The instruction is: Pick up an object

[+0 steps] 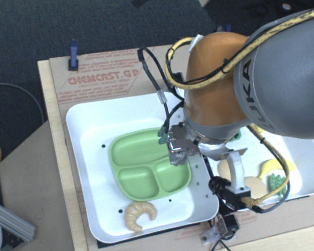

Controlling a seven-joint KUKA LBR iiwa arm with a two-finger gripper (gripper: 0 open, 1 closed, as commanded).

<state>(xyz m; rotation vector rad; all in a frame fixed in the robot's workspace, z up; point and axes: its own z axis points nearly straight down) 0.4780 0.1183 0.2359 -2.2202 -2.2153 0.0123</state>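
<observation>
Two things lie in the left white bin (86, 162): a green divided plastic tray (142, 165) and a tan croissant (140, 214) beside it. The gripper (177, 146) is over the tray's right edge; whether it is spread or closed cannot be told.

The left bin (86, 162) holds a green divided tray (142, 165) with a croissant (140, 214) just near of it. The claw (175, 148) hangs over the tray's right edge.
</observation>
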